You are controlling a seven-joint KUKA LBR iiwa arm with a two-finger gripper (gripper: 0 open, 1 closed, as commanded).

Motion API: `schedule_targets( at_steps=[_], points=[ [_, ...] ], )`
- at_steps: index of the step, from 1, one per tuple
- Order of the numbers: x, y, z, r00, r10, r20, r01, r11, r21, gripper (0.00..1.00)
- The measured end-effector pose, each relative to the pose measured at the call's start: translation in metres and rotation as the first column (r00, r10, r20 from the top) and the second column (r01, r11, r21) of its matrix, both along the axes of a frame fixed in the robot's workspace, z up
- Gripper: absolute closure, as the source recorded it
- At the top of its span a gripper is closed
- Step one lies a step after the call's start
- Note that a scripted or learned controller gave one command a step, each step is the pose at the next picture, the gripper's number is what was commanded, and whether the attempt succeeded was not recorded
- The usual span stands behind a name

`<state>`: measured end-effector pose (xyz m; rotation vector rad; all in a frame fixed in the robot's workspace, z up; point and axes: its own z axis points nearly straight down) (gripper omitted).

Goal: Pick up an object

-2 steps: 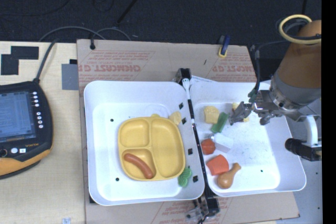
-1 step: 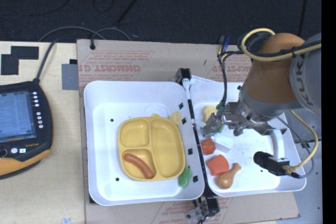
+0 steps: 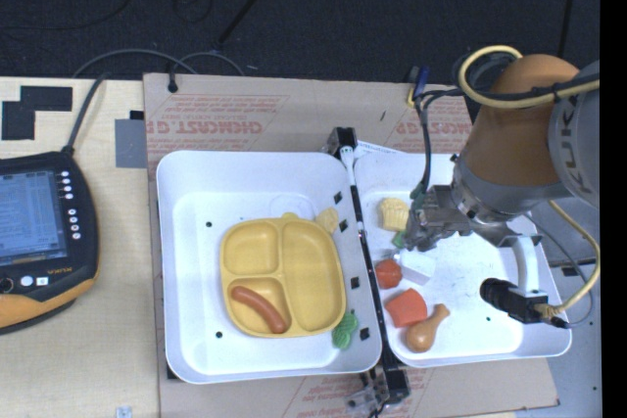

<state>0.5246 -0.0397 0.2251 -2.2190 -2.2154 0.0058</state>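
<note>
My gripper (image 3: pixel 419 232) hangs low over the left half of the right bin (image 3: pixel 490 340), with the grey arm and its orange band above it to the right. Just left of the gripper lies a yellow corn cob (image 3: pixel 394 212). A small white piece (image 3: pixel 417 266) sits directly below it. A red tomato (image 3: pixel 388 273) lies to the lower left. Further down are an orange-red piece (image 3: pixel 406 308) and a brown drumstick (image 3: pixel 427 332). Nothing can be seen between the fingers.
The left bin (image 3: pixel 186 210) holds a yellow divided plate (image 3: pixel 284 271) with a sausage (image 3: pixel 259 308) in its lower compartment. A small pale yellow item (image 3: pixel 326 220) lies by the plate's upper right, and a green item (image 3: pixel 344 332) at its lower right. A teach pendant (image 3: pixel 39 230) lies far left.
</note>
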Motion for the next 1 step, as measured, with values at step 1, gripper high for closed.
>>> schedule_targets(
  at_steps=[1],
  points=[
    [-0.0342, 0.0841, 0.1142, 1.0, 0.012, 0.014, -0.012, 1.0, 0.003, 1.0]
  ],
)
